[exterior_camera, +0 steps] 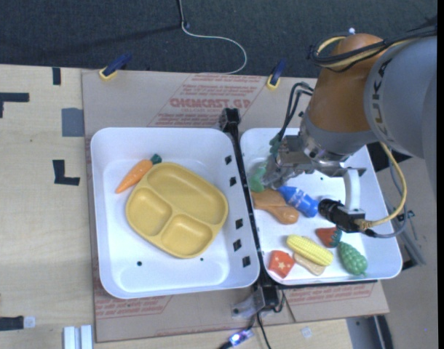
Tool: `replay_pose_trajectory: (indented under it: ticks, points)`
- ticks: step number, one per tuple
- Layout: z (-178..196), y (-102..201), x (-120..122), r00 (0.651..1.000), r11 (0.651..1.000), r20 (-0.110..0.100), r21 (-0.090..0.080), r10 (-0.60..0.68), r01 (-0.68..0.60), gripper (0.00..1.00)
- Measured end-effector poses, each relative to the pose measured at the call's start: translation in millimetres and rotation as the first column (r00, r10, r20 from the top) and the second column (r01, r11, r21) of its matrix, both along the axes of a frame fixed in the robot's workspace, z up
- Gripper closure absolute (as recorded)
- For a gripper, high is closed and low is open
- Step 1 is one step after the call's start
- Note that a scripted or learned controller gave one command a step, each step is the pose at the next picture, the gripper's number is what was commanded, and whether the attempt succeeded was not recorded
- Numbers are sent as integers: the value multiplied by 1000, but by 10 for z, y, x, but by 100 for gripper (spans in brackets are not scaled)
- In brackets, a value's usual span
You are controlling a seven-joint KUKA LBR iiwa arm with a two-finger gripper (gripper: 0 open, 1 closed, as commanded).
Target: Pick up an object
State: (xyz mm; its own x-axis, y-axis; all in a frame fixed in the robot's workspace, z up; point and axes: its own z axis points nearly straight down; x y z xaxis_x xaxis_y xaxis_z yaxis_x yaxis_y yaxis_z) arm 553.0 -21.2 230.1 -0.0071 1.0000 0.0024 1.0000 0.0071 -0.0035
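Observation:
My gripper reaches down into the right bin, near its left wall, under the grey arm with the orange band. A green object lies right at the fingertips; whether it sits between them is hidden. Just below lie a tan chicken drumstick and a blue bottle. Toward the front are a yellow corn cob, a red piece with a star, a red strawberry-like piece and a green bumpy toy.
The left bin holds a yellow divided plate and an orange carrot at its upper left. Black clips run along the divider between the bins. Cardboard lies under both bins.

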Motion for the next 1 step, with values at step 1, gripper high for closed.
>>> replay_pose_trajectory:
  ticks: [1]
  points:
    - [-133, 436, -252, 1000, 1000, -2, -1, -2, 2, 100]
